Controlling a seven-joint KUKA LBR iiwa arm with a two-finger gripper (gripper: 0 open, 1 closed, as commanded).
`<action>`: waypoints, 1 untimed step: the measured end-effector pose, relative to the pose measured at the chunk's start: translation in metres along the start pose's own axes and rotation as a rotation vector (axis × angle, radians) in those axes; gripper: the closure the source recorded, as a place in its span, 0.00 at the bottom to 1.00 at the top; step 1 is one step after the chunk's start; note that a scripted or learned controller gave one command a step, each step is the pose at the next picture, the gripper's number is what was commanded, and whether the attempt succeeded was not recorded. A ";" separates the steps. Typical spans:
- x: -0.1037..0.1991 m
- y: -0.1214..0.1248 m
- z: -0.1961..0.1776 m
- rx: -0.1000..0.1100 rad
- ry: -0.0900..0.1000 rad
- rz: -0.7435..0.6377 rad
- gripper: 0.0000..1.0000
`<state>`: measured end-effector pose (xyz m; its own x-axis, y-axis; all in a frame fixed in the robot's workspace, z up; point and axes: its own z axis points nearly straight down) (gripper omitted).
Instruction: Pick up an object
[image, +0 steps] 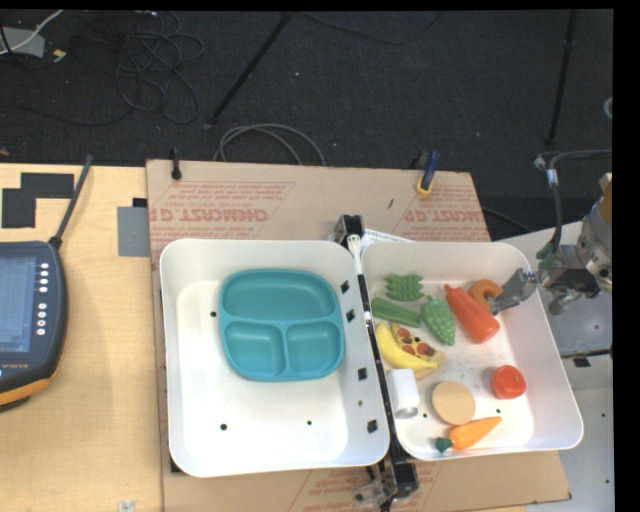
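Toys (470, 312) heaped in right bin (560, 350), left tray (282, 325) apart | end effector (520, 288) at far-right rim, likely approaching | jaw state: cannot tell

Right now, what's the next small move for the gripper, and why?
Probably ease the gripper down and slightly left onto the red pepper-like toy. It sits at the right bin's upper right edge, with that toy and an orange ring the closest items.
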<state>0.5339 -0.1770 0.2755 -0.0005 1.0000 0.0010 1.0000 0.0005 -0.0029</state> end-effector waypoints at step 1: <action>-0.016 0.057 0.099 0.005 0.001 -0.004 0.00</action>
<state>0.5911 -0.1927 0.1762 -0.0044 1.0000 0.0017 1.0000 0.0045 -0.0083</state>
